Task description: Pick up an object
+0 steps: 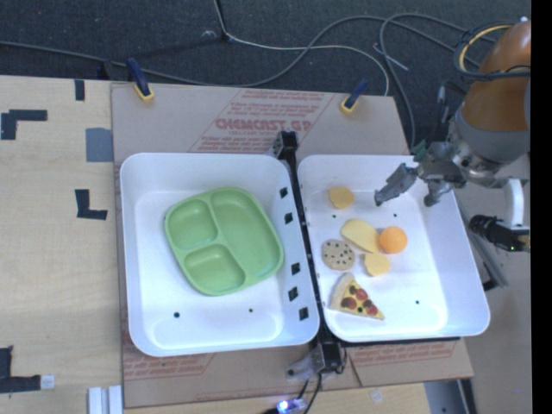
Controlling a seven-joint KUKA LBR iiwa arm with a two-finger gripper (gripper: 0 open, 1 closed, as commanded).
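The right bin (448, 309) holds several toy foods: a small yellow round piece (341, 197), a yellow wedge (360, 235), an orange ball (393, 240), a chocolate-chip cookie (337, 254), a small yellow chunk (377, 266) and a pizza slice (355, 299). My gripper (410, 190) hangs over the bin's upper right part, above and to the right of the foods. Its two dark fingers are spread apart with nothing between them.
The left bin (147, 317) holds a green divided tray (224, 240). A black divider (297, 231) runs between the bins. Cables trail across the dark floor at the back. The arm's grey body (492, 119) stands at the right edge.
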